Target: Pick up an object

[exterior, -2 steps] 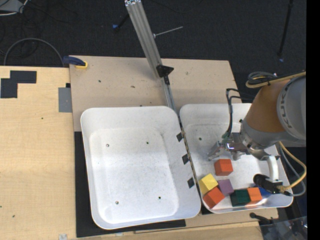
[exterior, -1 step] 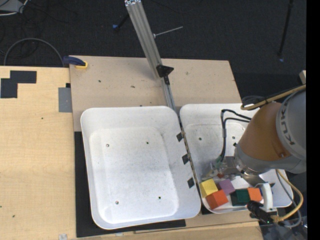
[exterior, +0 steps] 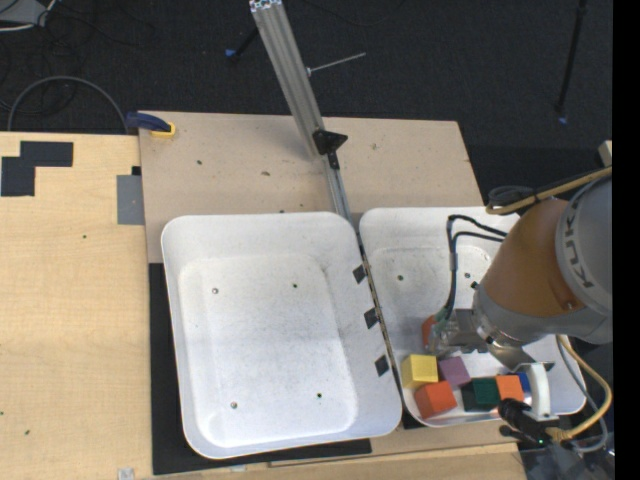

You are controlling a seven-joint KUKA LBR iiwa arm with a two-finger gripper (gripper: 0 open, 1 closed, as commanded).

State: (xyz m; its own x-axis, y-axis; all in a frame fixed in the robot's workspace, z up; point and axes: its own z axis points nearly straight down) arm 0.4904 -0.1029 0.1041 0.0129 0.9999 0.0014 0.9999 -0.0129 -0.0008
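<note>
1. The objects on offer are a small cluster of blocks in the near part of the right bin [exterior: 400,238]: a yellow block [exterior: 422,369], a pink block [exterior: 455,371] just right of it, an orange-red block [exterior: 435,399] nearer still, a dark green block [exterior: 482,395], and an orange block [exterior: 510,385] with a blue block [exterior: 524,372] touching its far side; they lie packed together, several touching.
2. The gripper [exterior: 447,333] hangs just on the far side of the cluster; the arm's bulk covers its tip, so I cannot tell what state it is in; a reddish patch shows at its left edge, but whether that is a block or part of the tool is unclear.
3. The relation that matters: the yellow and pink blocks lie just near of the gripper, almost beneath it; a short move toward the near rim would, I judge, bring it over them.
4. The arm [exterior: 540,268] comes in from the right, across the right bin.
5. The left bin [exterior: 190,243] sits alongside, its rim touching the right bin's.
</note>
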